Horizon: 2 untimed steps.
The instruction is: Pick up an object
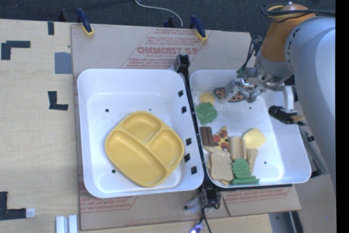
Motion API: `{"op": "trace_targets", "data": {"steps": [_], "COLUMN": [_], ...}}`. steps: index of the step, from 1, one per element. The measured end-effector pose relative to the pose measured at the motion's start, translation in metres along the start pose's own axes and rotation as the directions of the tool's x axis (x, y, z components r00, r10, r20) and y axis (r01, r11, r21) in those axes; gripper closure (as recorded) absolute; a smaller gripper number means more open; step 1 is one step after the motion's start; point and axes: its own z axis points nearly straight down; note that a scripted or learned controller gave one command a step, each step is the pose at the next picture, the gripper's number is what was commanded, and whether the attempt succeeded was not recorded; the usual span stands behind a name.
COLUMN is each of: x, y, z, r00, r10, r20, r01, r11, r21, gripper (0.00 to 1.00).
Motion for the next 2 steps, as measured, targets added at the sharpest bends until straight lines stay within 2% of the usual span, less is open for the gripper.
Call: {"op": "trace_targets", "data": {"steps": [1,2], "x": [0.002,-0.012], "y": [-0.004,-0.036], "z": [-0.006,-0.098], "r00": [1.000,1.000], "r10": [-0.001,0.006], "r20": [-0.008,0.005], "r01": [0.001,-0.006], "r11": [1.000,0.999], "r21": [0.019,-0.038], "gripper": [1.00,1.00]}}
